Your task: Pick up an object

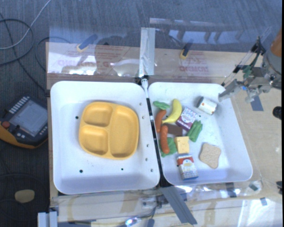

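Hovering at the upper right of the camera view, outside the right-hand shallow white bin (236, 141), my tool (248, 90) sits above the bare desk just past the bin's far right corner. Whether it is open or closed I cannot tell from this slant; nothing is visibly in its grasp.

Nearest candidate: a small white cylinder with an orange end (206, 105), lying on its side in the bin's upper right corner. It lies left of my tool and a little toward the camera, near but not touching. Its long axis runs roughly left to right with a slight tilt, orange end pointing right. It stands apart from the rest of the pile, so the approach looks uncluttered.

Other items in the same bin, farther left and lower:
- yellow plastic banana (174, 111), leaning against a purple packet (186, 117)
- green bean-like piece (196, 130)
- orange carrot-shaped pieces (163, 131) along the left wall
- yellow cheese square (182, 144)
- tan slice of toast (210, 155)
- small red-and-white carton (186, 167)

Left-hand bin (66, 126) holds a yellow divided plate (109, 129).

Judgement: pick not yet begun; the move calls for travel left and down, with the grip set across the cylinder's short axis.
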{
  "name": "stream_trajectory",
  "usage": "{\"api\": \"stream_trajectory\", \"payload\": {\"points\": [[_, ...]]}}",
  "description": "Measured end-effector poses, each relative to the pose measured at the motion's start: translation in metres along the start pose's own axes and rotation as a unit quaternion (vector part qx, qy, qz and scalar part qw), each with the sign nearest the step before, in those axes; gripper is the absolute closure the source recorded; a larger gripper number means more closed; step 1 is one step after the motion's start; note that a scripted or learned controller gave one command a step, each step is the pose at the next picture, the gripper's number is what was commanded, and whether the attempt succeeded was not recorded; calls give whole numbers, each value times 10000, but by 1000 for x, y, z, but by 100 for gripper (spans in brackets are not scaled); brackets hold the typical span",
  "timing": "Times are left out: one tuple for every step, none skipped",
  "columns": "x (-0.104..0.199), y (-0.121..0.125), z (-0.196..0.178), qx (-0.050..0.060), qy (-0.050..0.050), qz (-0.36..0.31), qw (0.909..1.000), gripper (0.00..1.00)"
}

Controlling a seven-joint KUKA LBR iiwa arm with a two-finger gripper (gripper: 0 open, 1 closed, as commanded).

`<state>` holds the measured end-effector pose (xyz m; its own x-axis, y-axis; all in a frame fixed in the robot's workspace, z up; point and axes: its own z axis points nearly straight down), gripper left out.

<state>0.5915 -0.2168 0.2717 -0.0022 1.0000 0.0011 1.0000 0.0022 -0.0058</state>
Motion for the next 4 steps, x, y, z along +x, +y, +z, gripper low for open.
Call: {"api": "stream_trajectory", "payload": {"points": [[0,1,-6,26,5,-7,10000,100],[-4,16,-4,-6,-21,-961,9954,100],[79,62,57,6,0,13,10000,100],[80,62,52,36,-4,3,10000,100]]}}
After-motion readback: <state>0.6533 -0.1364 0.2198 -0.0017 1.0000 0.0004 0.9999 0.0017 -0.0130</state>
